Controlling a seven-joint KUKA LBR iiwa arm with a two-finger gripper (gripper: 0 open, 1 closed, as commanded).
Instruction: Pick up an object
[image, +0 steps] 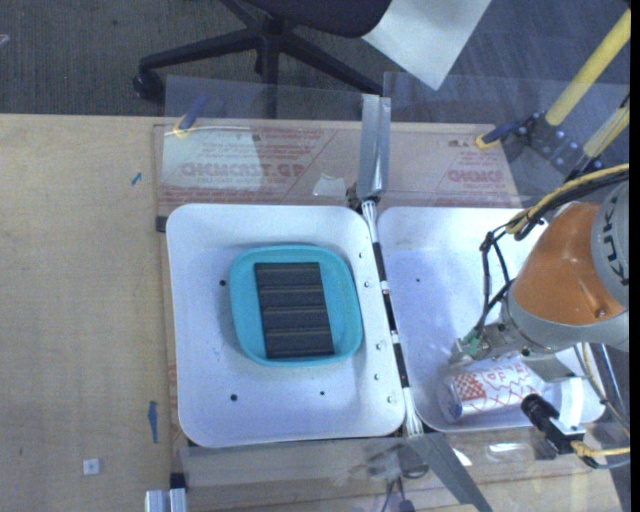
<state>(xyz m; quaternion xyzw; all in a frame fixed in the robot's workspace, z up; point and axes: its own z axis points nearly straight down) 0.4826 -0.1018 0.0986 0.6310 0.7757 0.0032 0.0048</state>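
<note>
A can-shaped object with a red and white pattern (492, 388) lies on its side in the front right corner of the right bin (430, 300). My gripper (478, 347) hangs low over the right bin, right at the can's upper left edge, with the orange-banded wrist above it. A teal square dish (243, 300) sits in the middle of the left bin (195, 330), and a dark ribbed block (293, 310) lies in it.
A metal divider (385, 300) runs between the two bins. A transparent panel stands behind the bins. The wooden bench (80, 300) stretches out to the left. Cables (500, 240) loop beside the wrist.
</note>
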